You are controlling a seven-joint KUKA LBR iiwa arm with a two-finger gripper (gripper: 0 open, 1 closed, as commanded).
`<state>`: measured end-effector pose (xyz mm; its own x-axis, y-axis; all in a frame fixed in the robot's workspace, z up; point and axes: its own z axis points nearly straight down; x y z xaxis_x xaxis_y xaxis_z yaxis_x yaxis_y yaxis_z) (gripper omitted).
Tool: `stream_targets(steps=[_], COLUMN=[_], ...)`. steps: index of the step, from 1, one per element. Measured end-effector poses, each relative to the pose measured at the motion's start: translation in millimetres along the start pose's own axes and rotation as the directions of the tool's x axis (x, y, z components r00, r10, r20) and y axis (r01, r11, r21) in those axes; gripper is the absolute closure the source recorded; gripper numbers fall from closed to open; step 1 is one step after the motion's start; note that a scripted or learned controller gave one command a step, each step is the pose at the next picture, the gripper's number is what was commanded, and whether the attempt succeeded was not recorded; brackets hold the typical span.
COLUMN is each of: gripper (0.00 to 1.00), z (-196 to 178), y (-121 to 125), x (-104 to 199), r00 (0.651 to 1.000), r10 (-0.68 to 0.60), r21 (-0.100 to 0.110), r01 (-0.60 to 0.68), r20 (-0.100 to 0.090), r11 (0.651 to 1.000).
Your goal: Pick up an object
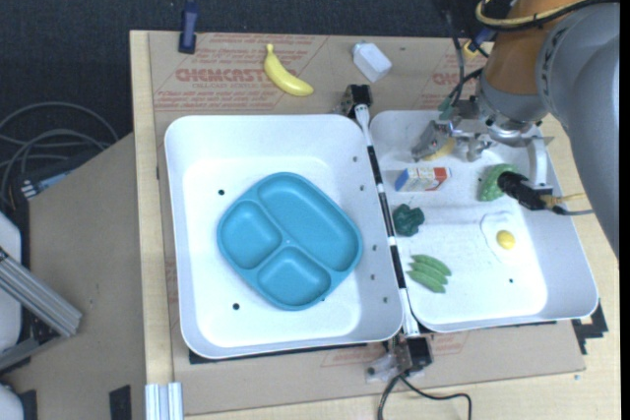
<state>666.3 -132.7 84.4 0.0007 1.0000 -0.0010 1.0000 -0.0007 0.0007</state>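
My gripper [445,141] hangs low over the far left part of the right bin [551,295], on the grey arm with the orange band. A small yellow thing [440,150] lies right under it; whether it is gripped cannot be made out. In the same bin lie a small white, red and blue box [421,178], a dark green toy vegetable [408,219], a green pea pod [429,271], a leafy green piece [489,184] and a fried egg [503,237].
The left bin [197,152] holds a blue divided plate [287,239]. On the bench behind the bins lie a yellow banana [285,74], a white block [372,61] and a small blue object [188,25]. Cables hang off the left.
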Motion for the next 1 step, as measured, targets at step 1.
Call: stream_targets(steps=[1], gripper=[0.00], z=[-0.5], y=[0.4], x=[-20.3], r00=[1.000], r10=[0.000], r21=[-0.001], r01=[0.000], r20=[0.000], r11=[1.000])
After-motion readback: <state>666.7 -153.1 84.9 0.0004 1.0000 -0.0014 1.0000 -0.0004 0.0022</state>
